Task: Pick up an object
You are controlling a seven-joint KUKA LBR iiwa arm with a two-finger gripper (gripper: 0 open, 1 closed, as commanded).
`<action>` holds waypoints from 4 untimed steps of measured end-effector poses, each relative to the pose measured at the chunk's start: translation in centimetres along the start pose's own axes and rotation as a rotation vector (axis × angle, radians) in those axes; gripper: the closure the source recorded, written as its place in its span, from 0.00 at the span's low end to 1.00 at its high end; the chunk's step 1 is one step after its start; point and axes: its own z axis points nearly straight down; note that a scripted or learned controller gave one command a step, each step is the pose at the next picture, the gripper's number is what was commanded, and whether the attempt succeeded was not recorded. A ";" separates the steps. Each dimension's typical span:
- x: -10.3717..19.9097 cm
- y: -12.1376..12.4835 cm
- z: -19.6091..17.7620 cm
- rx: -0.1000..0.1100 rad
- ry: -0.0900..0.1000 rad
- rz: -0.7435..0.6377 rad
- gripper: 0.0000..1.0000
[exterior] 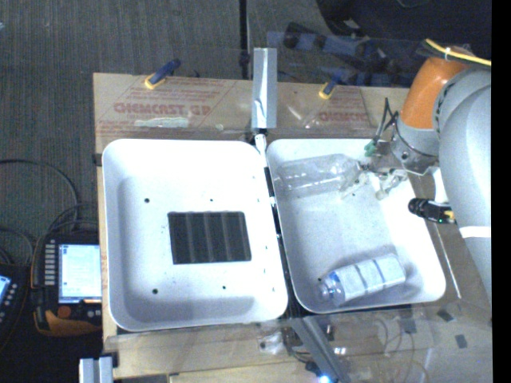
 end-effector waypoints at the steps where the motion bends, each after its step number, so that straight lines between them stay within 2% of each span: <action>1: -0.6 0.6 -0.1 -0.025 -0.003 -0.234 0.00; 2: 0.1 0.2 0.0 -0.034 -0.024 -0.213 0.00; 3: 0.4 0.1 0.0 -0.029 -0.028 -0.160 0.00; 4: 4.9 0.2 -14.3 -0.087 -0.008 0.091 0.00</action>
